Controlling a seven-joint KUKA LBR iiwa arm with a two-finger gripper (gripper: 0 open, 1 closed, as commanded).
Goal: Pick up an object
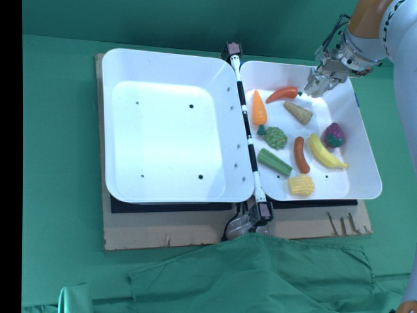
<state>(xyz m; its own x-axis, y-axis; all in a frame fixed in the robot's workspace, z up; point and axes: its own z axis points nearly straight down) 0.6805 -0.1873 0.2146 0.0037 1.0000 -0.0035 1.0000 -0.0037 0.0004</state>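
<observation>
The gripper [317,87], I cannot tell if open or closed, hovers near the worktop's far right corner over the red chili [281,94], probably light, stiff, slippery plastic, best pinched across its middle.

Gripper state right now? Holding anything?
Two-finger gripper: cannot be told whether open or closed. It hangs over the right white bin, near the red chili pepper; nothing visibly held.

A robotics lab test station: a desk [58,142] draped in green cloth carries two shallow white bins [130,70] mounted side by side on a cardboard sheet [163,240], the right one stocked with plastic toy food [300,155], while an industrial robot arm [384,18] reaches in.
</observation>
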